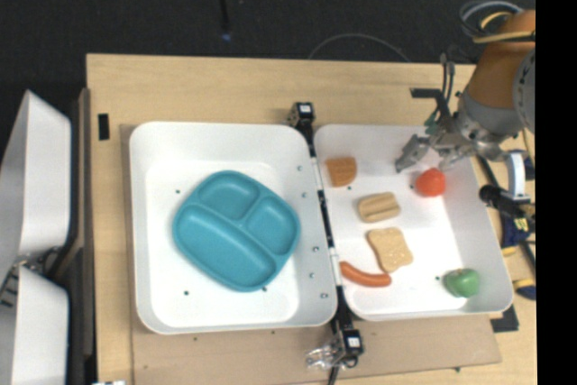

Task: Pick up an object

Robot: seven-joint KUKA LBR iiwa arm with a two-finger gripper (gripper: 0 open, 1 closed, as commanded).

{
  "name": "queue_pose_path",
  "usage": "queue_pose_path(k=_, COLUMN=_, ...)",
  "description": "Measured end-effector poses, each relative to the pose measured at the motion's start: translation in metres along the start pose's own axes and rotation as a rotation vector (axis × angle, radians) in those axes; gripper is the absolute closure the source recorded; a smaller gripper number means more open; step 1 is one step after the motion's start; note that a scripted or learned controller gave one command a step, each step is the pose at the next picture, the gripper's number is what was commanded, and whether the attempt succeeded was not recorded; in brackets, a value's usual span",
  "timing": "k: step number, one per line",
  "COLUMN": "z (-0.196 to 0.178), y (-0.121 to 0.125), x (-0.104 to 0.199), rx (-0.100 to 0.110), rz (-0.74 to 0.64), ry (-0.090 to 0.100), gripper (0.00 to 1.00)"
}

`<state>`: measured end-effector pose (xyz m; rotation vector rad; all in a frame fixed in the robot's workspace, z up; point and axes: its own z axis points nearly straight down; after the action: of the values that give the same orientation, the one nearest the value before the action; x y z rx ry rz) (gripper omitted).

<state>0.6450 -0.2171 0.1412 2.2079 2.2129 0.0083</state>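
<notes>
The left bin (144,221) holds a teal divided plate (236,230), lying flat near its middle. The right bin (478,239) holds a small orange-brown piece (341,170) near its left wall, a bread roll (379,206), a slice of toast (390,250), a red sausage (364,275) by the front left, a red tomato (431,183) and a green fruit (462,282) in the front right corner. The tool (431,149) hangs over the right bin's back part, just beside the tomato, its fingers spread with nothing between them. The arm is cut off at the right edge. Both bins sit on a pale wooden bench (207,86); dark floor lies beyond.
</notes>
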Motion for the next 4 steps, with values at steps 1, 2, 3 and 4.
queue_pose_path(k=1, z=-0.006, y=-0.002, x=0.000, rx=0.006, rz=-0.001, ry=0.000, gripper=1.00)
queue_pose_path(k=2, z=-0.068, y=0.001, x=0.006, rx=0.006, rz=-0.001, ry=0.005, gripper=1.00)
queue_pose_path(k=3, z=-0.115, y=0.006, x=-0.001, rx=0.007, rz=-0.003, ry=0.005, gripper=1.00)
queue_pose_path(k=4, z=-0.154, y=0.007, x=-0.003, rx=0.009, rz=-0.004, ry=0.005, gripper=1.00)
